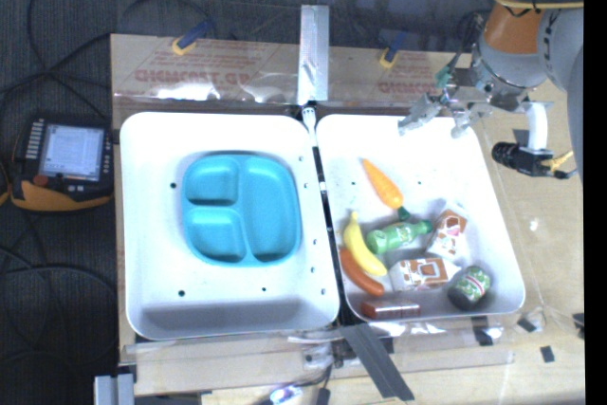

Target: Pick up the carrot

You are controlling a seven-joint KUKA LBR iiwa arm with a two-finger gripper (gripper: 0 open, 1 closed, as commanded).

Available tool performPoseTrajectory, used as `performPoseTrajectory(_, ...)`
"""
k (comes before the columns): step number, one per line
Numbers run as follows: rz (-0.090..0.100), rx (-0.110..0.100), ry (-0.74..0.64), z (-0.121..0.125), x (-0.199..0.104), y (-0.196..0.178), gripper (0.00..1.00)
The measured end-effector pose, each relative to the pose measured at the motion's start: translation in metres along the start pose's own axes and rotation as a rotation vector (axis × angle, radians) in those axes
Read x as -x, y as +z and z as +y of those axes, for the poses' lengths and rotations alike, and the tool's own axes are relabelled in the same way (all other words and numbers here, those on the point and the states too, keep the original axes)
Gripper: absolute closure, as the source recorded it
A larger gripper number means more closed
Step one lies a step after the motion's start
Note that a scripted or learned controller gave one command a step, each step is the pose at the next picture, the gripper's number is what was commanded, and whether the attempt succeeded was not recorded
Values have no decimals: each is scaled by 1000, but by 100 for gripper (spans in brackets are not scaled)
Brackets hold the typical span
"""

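- Over the far right corner of the right bin [493,204], the gripper [438,114] hangs above the rim with its two fingers spread apart and nothing between them.
- The carrot [383,184] lies in the right bin's middle, slanting from upper left to lower right, well apart from the gripper and near the divider wall between the bins.
- White floor lies open above and to the right of the carrot, up to the far rim.
- Just below the carrot's lower tip sit a green bottle [398,233] and a banana [360,245]; the tip seems close to touching the bottle's cap.
- Along the near edge crowd a small carton [420,273], a dark green can [470,285] and a sausage [389,308].
- The left bin [142,232] holds a blue divided tray [239,209], with bare floor all around it.
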State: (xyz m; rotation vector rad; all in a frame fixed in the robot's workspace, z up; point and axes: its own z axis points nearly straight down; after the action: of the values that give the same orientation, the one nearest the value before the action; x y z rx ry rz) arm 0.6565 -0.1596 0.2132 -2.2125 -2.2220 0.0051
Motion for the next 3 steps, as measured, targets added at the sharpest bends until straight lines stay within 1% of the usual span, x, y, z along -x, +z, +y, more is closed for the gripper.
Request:
performPoseTrajectory(1,-5,6,-218,-6,-48,123,0)
performPoseTrajectory(2,0,2,-281,-13,-71,33,0)
performPoseTrajectory(3,-2,4,-189,-10,-27,123,0)
